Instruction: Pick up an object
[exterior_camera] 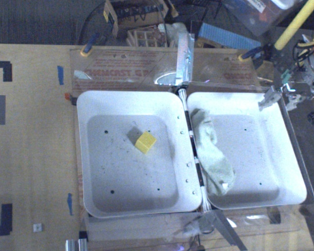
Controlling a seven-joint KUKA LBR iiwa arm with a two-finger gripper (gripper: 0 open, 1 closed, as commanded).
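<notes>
A small yellow block [145,142] lies near the middle of the left shallow white plastic bin [94,109], with a small grey cube-like piece [134,135] touching its upper left side. In the right shallow white plastic bin [282,156], a crumpled pale greenish-white cloth [212,153] stretches along the left wall, from near the top edge down toward the lower left corner. The two bins sit side by side on the light wooden bench [31,156]. The claw [267,99] hangs over the upper right corner of the right bin, well apart from the block; whether it is wide or narrow, I cannot tell.
</notes>
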